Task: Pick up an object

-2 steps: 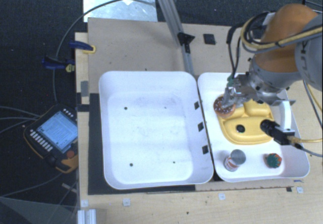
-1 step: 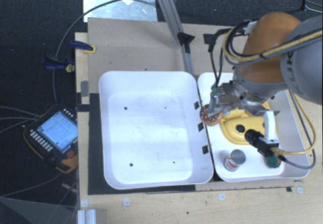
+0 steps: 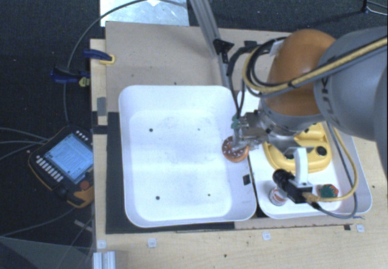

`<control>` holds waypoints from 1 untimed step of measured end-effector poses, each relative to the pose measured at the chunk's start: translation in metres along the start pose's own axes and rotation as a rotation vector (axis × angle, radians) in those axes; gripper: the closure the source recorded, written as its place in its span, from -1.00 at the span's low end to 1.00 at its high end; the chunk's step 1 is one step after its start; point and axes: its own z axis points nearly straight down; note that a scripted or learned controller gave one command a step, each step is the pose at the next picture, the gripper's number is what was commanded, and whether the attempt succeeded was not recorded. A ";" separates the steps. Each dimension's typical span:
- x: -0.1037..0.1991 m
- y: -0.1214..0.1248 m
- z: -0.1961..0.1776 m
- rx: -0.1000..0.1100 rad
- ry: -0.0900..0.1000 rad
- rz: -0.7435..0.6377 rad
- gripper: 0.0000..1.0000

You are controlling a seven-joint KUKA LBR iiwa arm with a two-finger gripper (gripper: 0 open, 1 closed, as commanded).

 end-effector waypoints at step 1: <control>0.045 -0.008 0.012 0.000 0.000 0.000 1.00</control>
